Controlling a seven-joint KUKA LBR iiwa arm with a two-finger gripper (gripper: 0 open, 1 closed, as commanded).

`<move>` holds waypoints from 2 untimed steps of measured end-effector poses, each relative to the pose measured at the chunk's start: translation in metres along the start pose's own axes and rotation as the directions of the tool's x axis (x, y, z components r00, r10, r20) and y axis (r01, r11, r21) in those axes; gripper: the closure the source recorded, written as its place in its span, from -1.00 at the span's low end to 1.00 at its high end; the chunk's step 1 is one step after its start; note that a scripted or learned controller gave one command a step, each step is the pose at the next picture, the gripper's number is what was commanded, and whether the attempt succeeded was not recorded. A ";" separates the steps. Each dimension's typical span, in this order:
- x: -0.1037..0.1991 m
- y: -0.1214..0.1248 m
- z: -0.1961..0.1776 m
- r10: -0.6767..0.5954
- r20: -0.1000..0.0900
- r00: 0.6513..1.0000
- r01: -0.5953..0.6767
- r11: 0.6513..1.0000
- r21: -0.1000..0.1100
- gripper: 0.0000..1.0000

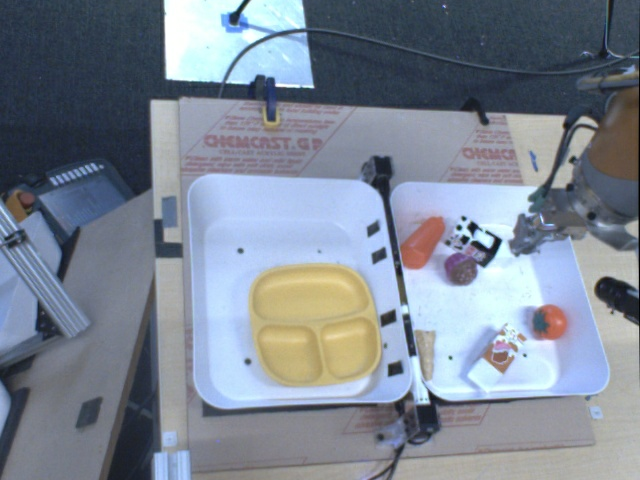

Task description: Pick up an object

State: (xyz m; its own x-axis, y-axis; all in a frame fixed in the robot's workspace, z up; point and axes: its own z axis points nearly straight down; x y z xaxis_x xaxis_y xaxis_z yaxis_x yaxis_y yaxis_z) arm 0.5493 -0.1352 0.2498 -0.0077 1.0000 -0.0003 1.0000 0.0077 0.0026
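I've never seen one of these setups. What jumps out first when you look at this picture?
The big yellow divided plate fills much of the left bin. The right bin holds a scatter of small toys: an orange carrot, a black-and-white cow, a purple ball and a small tomato. The robot's hand hangs over that bin's far right side.

Bench (165, 268): light wooden top. Directly on it, one printed cardboard sheet (300, 133). On the sheet, two shallow white bins side by side, touching: left bin (215, 218), right bin (575, 298).
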 end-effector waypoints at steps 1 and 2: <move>0.053 0.004 -0.006 -0.001 -0.001 1.000 0.001 1.000 0.000 1.00; 0.107 -0.002 -0.005 0.001 0.000 1.000 -0.001 1.000 0.001 1.00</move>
State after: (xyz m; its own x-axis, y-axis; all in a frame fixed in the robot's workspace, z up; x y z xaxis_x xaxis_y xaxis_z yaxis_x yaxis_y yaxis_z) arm 0.5460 -0.0284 0.2551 -0.0064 1.0000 0.0001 1.0000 0.0064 0.0012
